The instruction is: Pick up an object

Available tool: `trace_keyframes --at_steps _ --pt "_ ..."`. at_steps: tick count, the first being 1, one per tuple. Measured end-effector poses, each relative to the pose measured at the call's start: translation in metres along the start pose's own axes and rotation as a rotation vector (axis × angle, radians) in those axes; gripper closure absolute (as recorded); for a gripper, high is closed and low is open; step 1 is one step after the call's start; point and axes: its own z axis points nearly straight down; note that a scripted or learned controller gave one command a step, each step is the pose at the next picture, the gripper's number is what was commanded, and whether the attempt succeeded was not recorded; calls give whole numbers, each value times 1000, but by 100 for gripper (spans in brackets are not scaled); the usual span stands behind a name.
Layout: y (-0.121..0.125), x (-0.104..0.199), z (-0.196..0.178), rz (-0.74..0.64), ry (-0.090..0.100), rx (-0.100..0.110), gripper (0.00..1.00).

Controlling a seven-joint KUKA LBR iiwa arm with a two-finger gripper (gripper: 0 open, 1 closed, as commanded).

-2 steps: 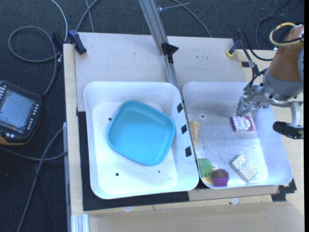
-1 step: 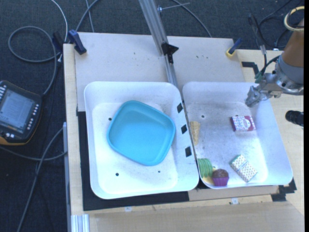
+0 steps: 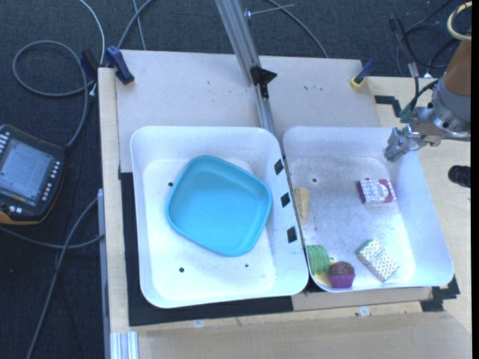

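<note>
**A:** Where was the gripper [image 3: 395,145] at that moment?

**B:** It hung over the upper right corner of the right bin [image 3: 426,200], at the end of the grey arm [image 3: 455,99] reaching in from the right; whether it was apart or together, I could not tell, since it showed as a small grey lump and nothing more; nothing was visibly held in it.

**A:** And the things it might have picked up?

**B:** All lay in the right bin; nearest the gripper, just below and to its left, was a small pink-and-white packet [image 3: 376,191], boxy, lying flat; near the lower right sat a white wrapped block with a fine speckled pattern [image 3: 377,259], tilted at an angle; at the bin's lower left edge a green ridged object [image 3: 318,259] lay touching or just beside a purple cupcake-like toy [image 3: 341,274]; a pale yellow cone-like piece [image 3: 301,203] rested against the left wall.

**A:** And the other bin?

**B:** The left bin [image 3: 150,200] carried a light blue square plate with rounded corners [image 3: 218,205], turned a little askew; both bins stood side by side on the tabletop [image 3: 187,88], with a metal pole [image 3: 236,28] slanting down between them.
</note>
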Motion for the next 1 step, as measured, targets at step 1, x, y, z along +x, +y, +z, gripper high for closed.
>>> trace_keyframes --at_steps 1 --pt "-4 55 -2 -4 2 2 100"
